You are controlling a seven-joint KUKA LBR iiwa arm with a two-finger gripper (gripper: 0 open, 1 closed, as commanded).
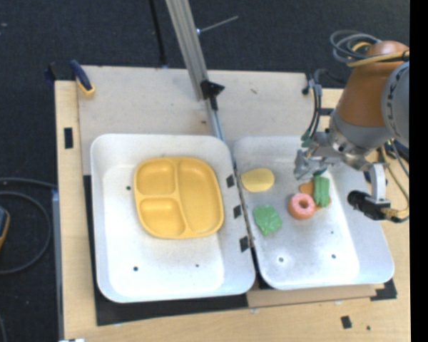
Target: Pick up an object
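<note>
Looking down at a slant on the surface [71, 191]: left bin [107, 262] carries a yellow divided tray [178, 196]; right bin [342, 262] carries a pale yellow oval piece [257, 179], a green leafy piece [267, 219], a pink ring [302, 206], and a green strip [321, 191] lying against a small orange piece [307, 188]. Grey arm [367, 98] reaches in from the right, its gripper [310, 159] low over the right bin's far part, just beside the orange piece and green strip and near the yellow oval; whether the jaws are released or clenched I cannot tell, and nothing is seen between them.
</note>
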